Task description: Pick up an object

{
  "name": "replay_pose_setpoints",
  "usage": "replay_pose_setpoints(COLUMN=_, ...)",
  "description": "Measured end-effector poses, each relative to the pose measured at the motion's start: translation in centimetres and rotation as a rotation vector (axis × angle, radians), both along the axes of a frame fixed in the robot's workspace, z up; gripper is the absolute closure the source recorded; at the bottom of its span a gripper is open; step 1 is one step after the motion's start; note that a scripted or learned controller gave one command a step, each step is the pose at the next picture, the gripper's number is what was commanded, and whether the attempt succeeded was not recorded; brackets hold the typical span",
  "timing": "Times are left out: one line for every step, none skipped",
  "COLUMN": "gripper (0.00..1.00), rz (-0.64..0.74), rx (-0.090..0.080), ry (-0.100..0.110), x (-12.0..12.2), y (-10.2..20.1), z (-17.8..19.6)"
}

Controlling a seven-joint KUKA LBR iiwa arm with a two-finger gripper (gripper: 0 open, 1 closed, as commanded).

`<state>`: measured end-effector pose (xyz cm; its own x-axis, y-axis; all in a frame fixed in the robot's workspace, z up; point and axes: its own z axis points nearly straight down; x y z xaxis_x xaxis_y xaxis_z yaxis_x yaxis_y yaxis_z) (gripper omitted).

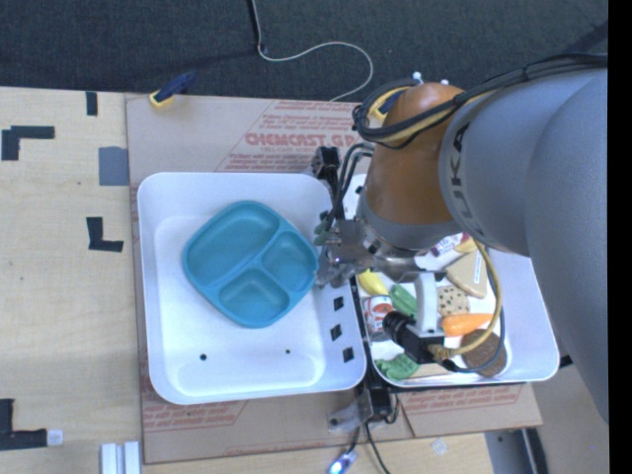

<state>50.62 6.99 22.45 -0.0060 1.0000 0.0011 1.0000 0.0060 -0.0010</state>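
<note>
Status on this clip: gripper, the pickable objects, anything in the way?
Gripper low at the divide between bins, fingers not readable. Blue divided plate alone in left bin. Toy food pile in right bin, half hidden under the arm.

A blue divided plate [250,263] of smooth, slightly glossy plastic lies in the left bin [163,294], itself smooth white plastic. Both bins rest on matt brown cardboard [227,136] (printed with red lettering). The arm [513,156] has a satin grey shell and a glossy orange band [410,166]. Behind lies dark, rough cloth [118,18].
</note>
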Motion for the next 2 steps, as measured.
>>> replay_pose_setpoints(gripper=1.0, rz=0.003, rx=0.003, ry=-0.014, x=5.21, y=6.02, z=11.01)
replay_pose_setpoints(gripper=1.0, rz=-0.003, rx=-0.004, ry=0.001, x=4.91, y=5.58, z=11.29)
